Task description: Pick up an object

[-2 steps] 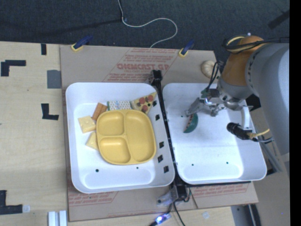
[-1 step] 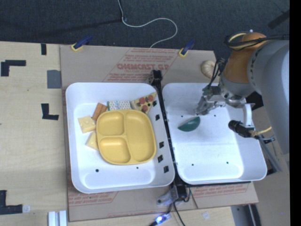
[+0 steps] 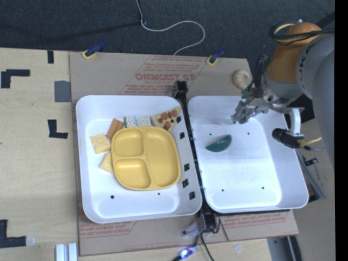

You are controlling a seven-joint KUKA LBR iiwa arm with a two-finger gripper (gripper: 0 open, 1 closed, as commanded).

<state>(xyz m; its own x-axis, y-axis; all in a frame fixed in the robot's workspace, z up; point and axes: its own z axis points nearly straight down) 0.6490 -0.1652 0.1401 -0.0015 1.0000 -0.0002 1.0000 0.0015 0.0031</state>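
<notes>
A dark green, leaf-shaped object (image 3: 219,143) lies flat in the right bin (image 3: 272,194), toward its left middle. My gripper (image 3: 240,117) hangs over the bin's far part, up and to the right of the green object and apart from it. Nothing shows between its fingers. The grey arm with its orange band (image 3: 288,56) comes in from the upper right.
The left bin (image 3: 89,194) holds a yellow divided plate (image 3: 145,157), with tan crackers (image 3: 100,143), a brown piece (image 3: 114,127) and a pizza slice (image 3: 168,117) around its far and left sides. A beige lump (image 3: 241,79) sits on the cardboard behind the right bin.
</notes>
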